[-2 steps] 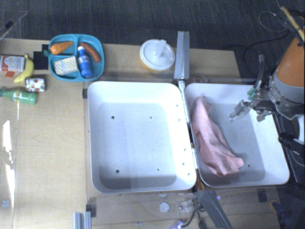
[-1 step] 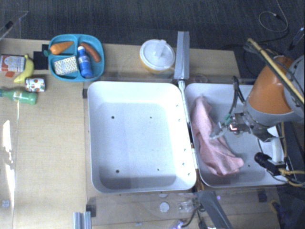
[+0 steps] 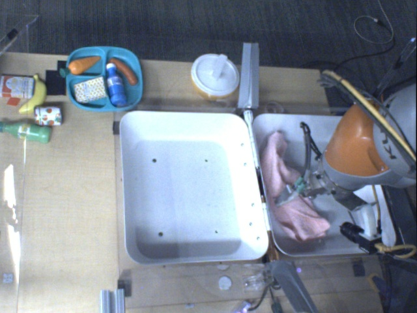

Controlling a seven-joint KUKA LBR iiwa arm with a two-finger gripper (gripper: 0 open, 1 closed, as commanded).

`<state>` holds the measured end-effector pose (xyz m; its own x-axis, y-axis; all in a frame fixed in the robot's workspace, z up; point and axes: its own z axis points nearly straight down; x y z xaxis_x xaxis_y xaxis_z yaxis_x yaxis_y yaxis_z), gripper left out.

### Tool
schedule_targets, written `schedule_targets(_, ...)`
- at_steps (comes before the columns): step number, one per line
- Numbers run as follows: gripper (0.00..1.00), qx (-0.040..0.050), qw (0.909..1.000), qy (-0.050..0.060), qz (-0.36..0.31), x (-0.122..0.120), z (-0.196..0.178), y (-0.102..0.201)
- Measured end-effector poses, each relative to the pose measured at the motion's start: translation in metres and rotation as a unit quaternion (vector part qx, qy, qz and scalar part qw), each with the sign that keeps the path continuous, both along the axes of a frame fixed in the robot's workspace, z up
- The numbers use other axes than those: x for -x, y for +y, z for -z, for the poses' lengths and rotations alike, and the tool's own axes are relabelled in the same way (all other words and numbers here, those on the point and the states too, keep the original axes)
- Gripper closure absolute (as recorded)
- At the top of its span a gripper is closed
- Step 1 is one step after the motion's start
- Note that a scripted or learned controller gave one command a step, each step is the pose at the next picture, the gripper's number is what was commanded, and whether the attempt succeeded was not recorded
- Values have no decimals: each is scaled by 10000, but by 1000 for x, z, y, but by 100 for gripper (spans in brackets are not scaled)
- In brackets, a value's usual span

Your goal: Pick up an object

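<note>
A crumpled pink cloth [image 3: 287, 188] lies in the right bin [image 3: 287, 124], along its left side, running from the upper middle down to the near wall. My gripper [image 3: 294, 190] comes in from the right and sits low over the middle of the cloth, touching or just above its folds. The grey arm with its orange band [image 3: 355, 150] covers the right part of this bin. From this height I cannot make out whether any cloth is caught in the gripper.
The left bin [image 3: 189, 188] sits beside the right one, with a thin divider wall between them. A black cable [image 3: 307, 142] loops above the gripper. Behind the bins stand a lidded cup [image 3: 215, 75] and a blue tray of toy food [image 3: 104, 78]. A banana, can and green bottle [image 3: 29, 132] lie far left.
</note>
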<state>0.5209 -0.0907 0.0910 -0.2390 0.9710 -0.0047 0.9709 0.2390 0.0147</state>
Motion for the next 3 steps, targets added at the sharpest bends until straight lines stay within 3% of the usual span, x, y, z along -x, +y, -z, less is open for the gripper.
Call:
schedule_targets(1, 0, 3, 9995, 5, -302, -92, 2, -6)
schedule_targets(2, 100, 6, 9995, -24, -314, -94, -11, -5)
schedule_targets(3, 100, 8, 9960, 48, -887, -149, -95, 31)
